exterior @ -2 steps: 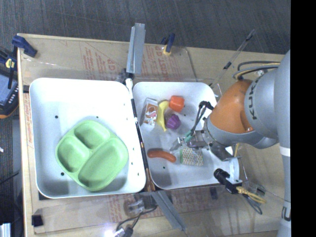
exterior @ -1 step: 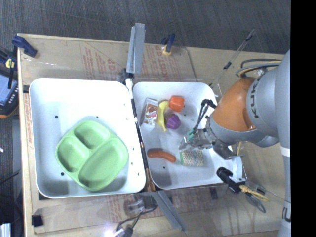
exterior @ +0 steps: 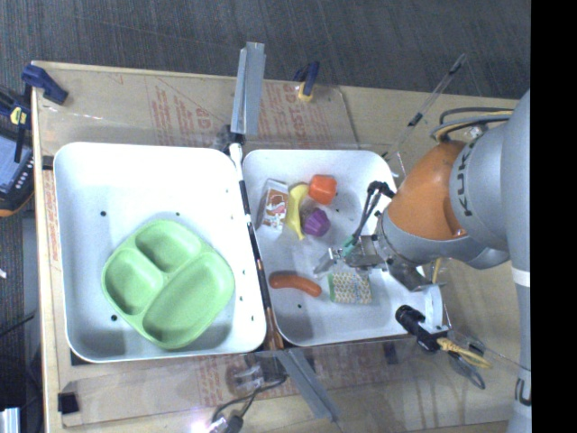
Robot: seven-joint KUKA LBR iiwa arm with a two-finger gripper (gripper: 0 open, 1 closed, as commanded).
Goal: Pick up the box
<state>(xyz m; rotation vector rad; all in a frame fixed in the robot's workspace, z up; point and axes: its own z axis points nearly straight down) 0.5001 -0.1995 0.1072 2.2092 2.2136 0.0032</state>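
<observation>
One box in right bin, upper-left corner, touching banana; long axis runs roughly top-to-bottom. Claw hangs near bin centre, above patterned packet; cannot tell its state. Box lies up-left of claw, banana and purple piece between.

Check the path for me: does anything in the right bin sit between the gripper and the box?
Yes. The box lies at the right bin's left wall. The gripper is toward the bin's right side. The banana and purple piece lie between them; the orange piece is just above that line.
</observation>
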